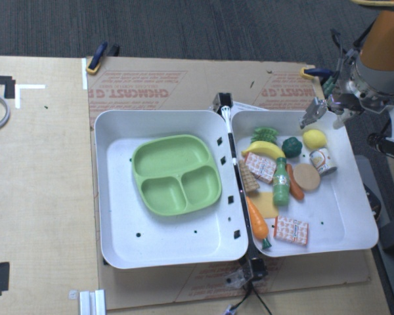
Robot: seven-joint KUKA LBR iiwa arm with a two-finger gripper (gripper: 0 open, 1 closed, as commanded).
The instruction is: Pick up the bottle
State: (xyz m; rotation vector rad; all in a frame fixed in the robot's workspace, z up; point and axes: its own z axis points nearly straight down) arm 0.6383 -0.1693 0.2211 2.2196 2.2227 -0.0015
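Cardboard covers the surface under two white bins. In the left bin lies a green divided plate. The green bottle lies in the right bin, between a banana and a carrot. The gripper hovers over this bin's far right corner, released, grasping nothing.
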